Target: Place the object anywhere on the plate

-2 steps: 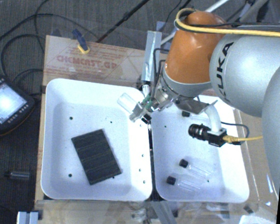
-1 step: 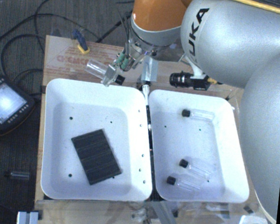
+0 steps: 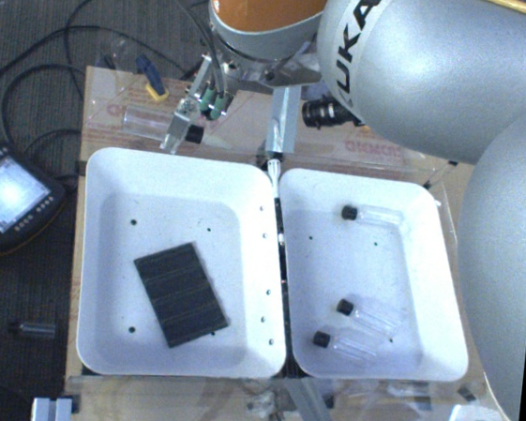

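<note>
A black ribbed rectangular plate (image 3: 181, 294) lies flat in the left bin (image 3: 114, 188), toward its front. Three clear vials with black caps lie in the right bin (image 3: 426, 271): one at the back (image 3: 368, 214), one near the middle (image 3: 367, 314) and one at the front (image 3: 344, 343). My gripper (image 3: 190, 119) hangs above the bench just behind the left bin's back rim, far from the vials and the plate. A small dark part (image 3: 194, 134) shows at its tip; I cannot tell what it is.
Behind the left bin, a clear tube (image 3: 143, 120) and a blue-yellow object (image 3: 152, 75) lie on the bench. A teach pendant (image 3: 2, 199) and cables lie on the floor at the left. The large grey arm (image 3: 430, 73) covers the upper right.
</note>
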Tool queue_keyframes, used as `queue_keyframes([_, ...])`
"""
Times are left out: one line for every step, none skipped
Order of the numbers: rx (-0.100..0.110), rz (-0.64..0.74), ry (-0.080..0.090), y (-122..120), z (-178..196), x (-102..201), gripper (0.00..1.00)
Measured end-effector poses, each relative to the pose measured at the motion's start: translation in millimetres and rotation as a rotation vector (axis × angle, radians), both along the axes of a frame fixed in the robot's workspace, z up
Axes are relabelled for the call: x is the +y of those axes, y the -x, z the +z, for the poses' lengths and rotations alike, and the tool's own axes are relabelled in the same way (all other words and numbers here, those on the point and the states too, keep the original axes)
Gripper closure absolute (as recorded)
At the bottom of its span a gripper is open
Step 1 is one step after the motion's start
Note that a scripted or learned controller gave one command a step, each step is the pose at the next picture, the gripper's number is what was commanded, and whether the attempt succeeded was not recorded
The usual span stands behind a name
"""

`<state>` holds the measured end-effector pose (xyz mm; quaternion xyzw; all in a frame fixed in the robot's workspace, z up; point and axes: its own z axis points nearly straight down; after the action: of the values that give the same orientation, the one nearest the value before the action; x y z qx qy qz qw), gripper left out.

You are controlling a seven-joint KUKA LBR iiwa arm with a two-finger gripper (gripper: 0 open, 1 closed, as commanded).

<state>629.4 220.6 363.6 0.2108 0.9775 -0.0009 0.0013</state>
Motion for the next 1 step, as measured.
queue_keyframes([-0.001, 0.222, 0.000, 5.6, 41.0, 12.1, 1.00])
